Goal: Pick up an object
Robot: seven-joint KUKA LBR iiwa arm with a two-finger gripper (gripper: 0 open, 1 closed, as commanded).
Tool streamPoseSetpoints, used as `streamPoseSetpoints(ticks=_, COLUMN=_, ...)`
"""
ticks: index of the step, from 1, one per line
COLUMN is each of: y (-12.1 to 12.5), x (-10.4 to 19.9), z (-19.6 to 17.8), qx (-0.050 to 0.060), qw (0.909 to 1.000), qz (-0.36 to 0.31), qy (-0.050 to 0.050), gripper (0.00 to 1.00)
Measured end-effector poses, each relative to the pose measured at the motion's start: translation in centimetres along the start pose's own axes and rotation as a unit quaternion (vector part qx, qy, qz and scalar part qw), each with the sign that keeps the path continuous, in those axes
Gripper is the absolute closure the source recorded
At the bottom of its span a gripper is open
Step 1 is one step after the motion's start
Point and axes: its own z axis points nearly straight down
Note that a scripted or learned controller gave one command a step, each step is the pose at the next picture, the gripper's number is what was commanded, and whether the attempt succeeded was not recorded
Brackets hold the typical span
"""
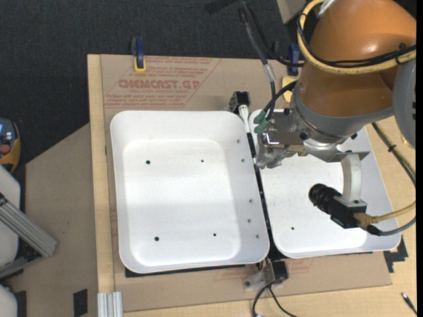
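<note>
The grey arm with its orange band [353, 41] hangs low over the upper part of the right bin [310, 240]. Its gripper [272, 149] is a metal block at the bin's left wall, close to the seam between the two bins. The wrist covers the bin floor beneath it, so whatever lies there is hidden. A black cylinder [330, 203] on a white bracket, with a yellow cable, juts from the arm over the right bin's middle.
The left bin [120, 177] shows a white floor with small dark dots. Both bins rest on a cardboard sheet [165, 78] held by a blue clamp [138, 50]. Cables run along the back and right side.
</note>
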Motion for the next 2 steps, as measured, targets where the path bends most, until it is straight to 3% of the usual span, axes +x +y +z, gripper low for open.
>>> streamPoseSetpoints(ticks=1, y=0.1, x=9.7, z=-6.0, qx=-0.003, qw=1.0000, qz=-0.003, qy=0.002, gripper=1.00)
streamPoseSetpoints(ticks=2, y=4.9, x=12.1, z=3.4, qx=0.004, qw=1.0000, qz=0.001, qy=-0.002, gripper=1.00)
